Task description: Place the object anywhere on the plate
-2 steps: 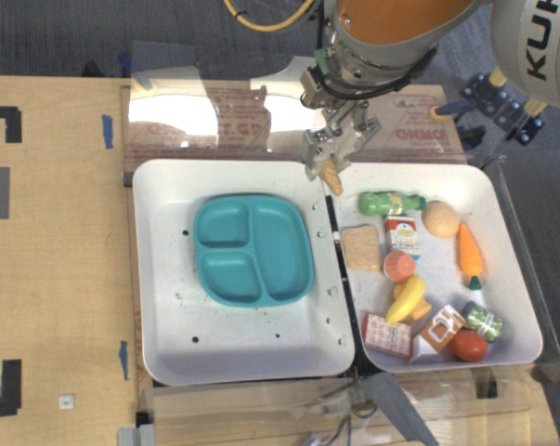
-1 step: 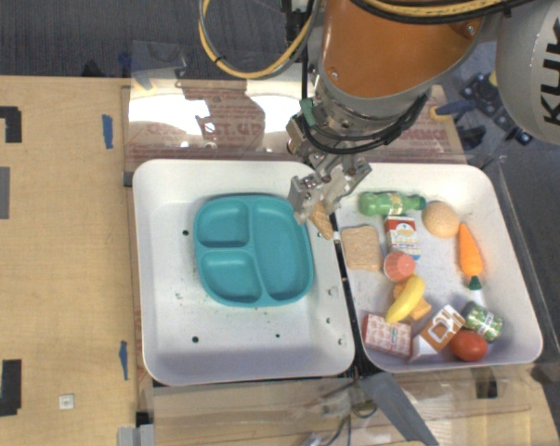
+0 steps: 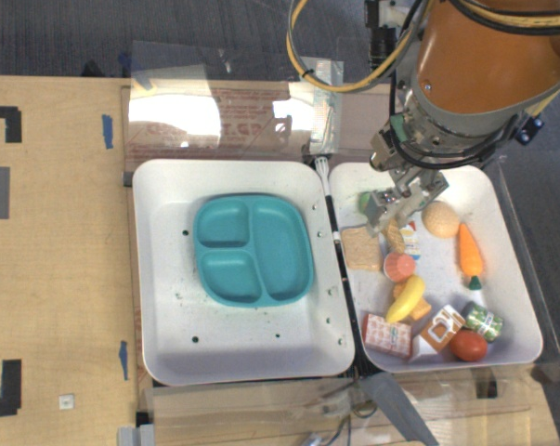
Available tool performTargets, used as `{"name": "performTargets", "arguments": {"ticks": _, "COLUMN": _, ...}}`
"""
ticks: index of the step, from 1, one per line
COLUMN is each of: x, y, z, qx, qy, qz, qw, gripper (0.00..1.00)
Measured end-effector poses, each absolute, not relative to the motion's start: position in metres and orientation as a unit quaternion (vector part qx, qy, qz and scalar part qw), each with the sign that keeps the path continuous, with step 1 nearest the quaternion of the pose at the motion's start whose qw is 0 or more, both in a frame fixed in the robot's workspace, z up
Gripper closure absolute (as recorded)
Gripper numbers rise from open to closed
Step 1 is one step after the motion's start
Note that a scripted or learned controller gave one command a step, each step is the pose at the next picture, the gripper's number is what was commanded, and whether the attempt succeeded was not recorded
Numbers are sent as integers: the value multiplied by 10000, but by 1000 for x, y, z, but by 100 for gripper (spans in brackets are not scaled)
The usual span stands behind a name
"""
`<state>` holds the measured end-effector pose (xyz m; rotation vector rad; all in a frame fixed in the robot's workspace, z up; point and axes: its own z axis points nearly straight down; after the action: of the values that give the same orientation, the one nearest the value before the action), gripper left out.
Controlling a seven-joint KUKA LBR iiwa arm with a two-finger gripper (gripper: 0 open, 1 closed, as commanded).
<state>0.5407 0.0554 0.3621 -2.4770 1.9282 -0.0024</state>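
Note:
A teal plate with three compartments lies in the left white bin. The right bin holds several toy foods: a tan bread slice, a round bun, a carrot, a banana, a pinkish-orange ball, a pink box, an orange-and-white carton, a tomato and a green can. My gripper hangs low over the upper left of the right bin, above the bread and a small carton.
A clear plastic sheet and cardboard lie behind the bins. Yellow cable loops above the arm. The wooden bench stretches to the left.

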Motion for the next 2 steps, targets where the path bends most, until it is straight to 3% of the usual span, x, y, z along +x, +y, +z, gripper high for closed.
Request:
{"name": "performTargets", "arguments": {"ticks": 1, "x": 553, "y": 124, "z": 376, "qx": -8306, "qy": 5569, "qz": -3, "qw": 40, "gripper": 100}}
{"name": "performTargets", "arguments": {"ticks": 2, "x": 505, "y": 190, "z": 393, "qx": -8510, "qy": 5252, "qz": -2, "qw": 39, "gripper": 100}}
